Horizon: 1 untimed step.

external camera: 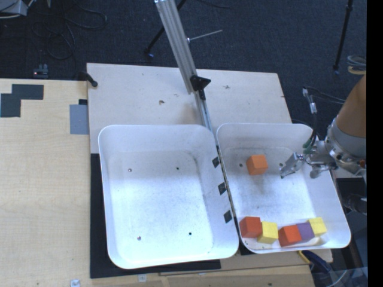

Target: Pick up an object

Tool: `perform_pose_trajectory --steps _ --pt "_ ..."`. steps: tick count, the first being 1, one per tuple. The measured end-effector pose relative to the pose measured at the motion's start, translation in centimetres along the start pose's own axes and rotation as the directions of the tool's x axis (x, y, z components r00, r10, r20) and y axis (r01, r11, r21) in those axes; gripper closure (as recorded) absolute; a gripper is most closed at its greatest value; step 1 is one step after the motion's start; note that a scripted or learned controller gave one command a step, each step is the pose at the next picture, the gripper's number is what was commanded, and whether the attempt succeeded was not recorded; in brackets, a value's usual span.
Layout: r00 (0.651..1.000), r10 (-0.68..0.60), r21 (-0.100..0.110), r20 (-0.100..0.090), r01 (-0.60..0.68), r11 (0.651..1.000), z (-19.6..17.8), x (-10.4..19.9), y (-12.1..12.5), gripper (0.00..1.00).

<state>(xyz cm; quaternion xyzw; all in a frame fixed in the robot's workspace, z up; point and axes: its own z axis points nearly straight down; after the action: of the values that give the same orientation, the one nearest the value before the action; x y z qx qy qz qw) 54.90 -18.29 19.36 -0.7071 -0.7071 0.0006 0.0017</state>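
An orange cube (257, 164) lies alone in the upper middle of the right bin (272, 131). Along that bin's front wall sits a row of blocks: a red one (251, 226), a yellow one (268, 232), a second red one (289, 235), a purple one (306, 231) and another yellow one (318, 225). My gripper (291, 165) hangs over the right side of the bin, to the right of the orange cube and apart from it. Nothing shows between its fingers.
The left bin (119, 137) stands beside the right one, with black clips (222, 188) along the shared wall. A slanted aluminium rail (181, 48) rises behind the bins. The arm's grey wrist (346, 143) comes in over the right bin's right rim.
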Motion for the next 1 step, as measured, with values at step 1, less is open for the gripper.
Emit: perform_pose_trajectory --steps 1 --pt "1.000 -0.002 -0.004 0.002 0.002 1.000 10.39 4.46 5.66 0.00"
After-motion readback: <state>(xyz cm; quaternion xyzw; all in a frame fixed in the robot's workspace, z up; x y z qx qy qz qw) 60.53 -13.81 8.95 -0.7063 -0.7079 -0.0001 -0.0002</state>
